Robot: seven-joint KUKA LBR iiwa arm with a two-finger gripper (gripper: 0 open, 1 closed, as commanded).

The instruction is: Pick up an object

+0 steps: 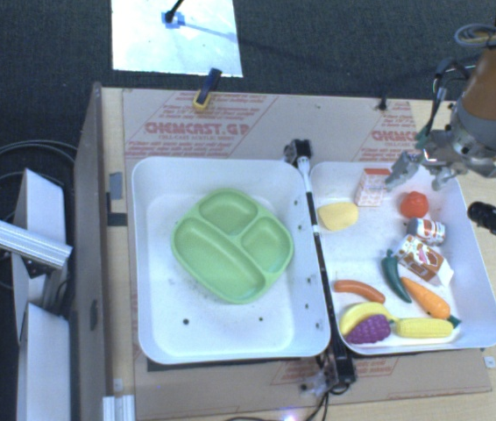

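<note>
I am watching the arm (493, 86) reaching in from the right, and the gripper (421, 170) is hovering over the back edge of the right bin (485, 310). Its fingers (399, 172) are standing apart and nothing is lying between them. I am reading this as the approach before a grasp, not a grasp itself.

The candidates are all sitting in the right bin, so that is where I am expecting the pick. The tomato (414, 204) is lying just below the gripper, nearest to it, and the carton (372, 187) is lying just to its left. I am judging one of these two to be the target, though I am not able to say which. The lemon (338, 215) is resting against the divider side, well clear of the fingers.

Further forward the can (427, 231), the box (425, 260), the pepper (394, 276) and the carrot (427, 296) are crowding together, touching or nearly so, which is making them awkward picks. The sausage (359, 289), banana (362, 312), grapes (369, 329) and corn (423, 328) are bunching at the front.

The left bin (156, 235) is holding the green plate (232, 245), lying tilted across its middle, far from the gripper and too broad for it, I think.
</note>
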